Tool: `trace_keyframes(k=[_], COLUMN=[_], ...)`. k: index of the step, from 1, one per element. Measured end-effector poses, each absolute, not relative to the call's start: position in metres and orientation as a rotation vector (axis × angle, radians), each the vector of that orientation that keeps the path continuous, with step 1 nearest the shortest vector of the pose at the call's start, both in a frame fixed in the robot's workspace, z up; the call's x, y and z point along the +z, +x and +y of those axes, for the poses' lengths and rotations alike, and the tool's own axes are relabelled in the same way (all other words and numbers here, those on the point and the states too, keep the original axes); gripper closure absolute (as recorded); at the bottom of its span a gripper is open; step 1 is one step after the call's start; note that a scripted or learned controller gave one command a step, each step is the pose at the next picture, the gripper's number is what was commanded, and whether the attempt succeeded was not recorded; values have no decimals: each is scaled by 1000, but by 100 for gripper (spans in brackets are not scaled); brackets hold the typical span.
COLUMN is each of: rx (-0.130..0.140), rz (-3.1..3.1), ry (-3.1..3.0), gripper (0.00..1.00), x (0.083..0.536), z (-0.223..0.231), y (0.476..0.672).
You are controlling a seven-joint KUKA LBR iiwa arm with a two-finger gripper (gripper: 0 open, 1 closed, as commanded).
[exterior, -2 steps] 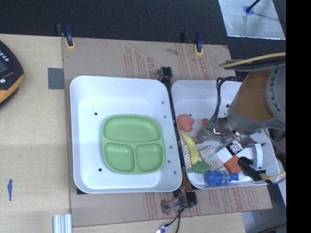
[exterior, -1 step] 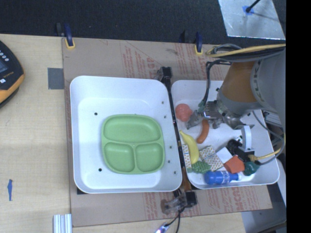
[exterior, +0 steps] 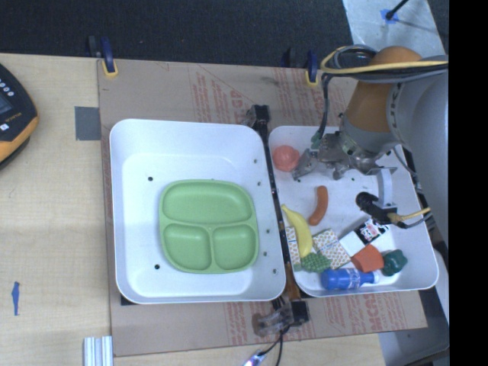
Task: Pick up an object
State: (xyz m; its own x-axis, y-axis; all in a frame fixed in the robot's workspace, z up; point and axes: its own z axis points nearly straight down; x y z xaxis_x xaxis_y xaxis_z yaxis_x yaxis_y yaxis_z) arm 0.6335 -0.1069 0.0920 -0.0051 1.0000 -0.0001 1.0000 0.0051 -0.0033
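My gripper (exterior: 316, 171) hangs over the far part of the right bin (exterior: 427, 277), open, with nothing between its fingers. A pink ball (exterior: 286, 157) lies just left of its left fingertip. A brown sausage (exterior: 319, 204) lies a little nearer than the gripper, apart from it. Along the bin's left wall lies a yellow banana (exterior: 300, 231), with a green broccoli piece (exterior: 313, 263) at its near end. A blue bottle (exterior: 347, 279), an orange block (exterior: 368, 259) and a dark green piece (exterior: 394, 262) sit by the near wall.
The left bin (exterior: 130, 204) holds a green divided plate (exterior: 207, 226). A black-and-white box (exterior: 367, 232) and a patterned cloth (exterior: 329, 244) lie in the right bin's middle. The arm's grey body (exterior: 415, 120) covers the bin's far right corner. A yellow-black device (exterior: 11, 120) sits at the bench's left edge.
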Motion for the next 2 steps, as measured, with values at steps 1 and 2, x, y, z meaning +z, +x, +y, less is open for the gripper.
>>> trace_keyframes(k=[1, 2], rx=[6, 8], rz=[-2224, -2227], ry=[-2214, -2211], gripper=[0, 100], x=[92, 102], z=[-102, -103], y=[579, 579])
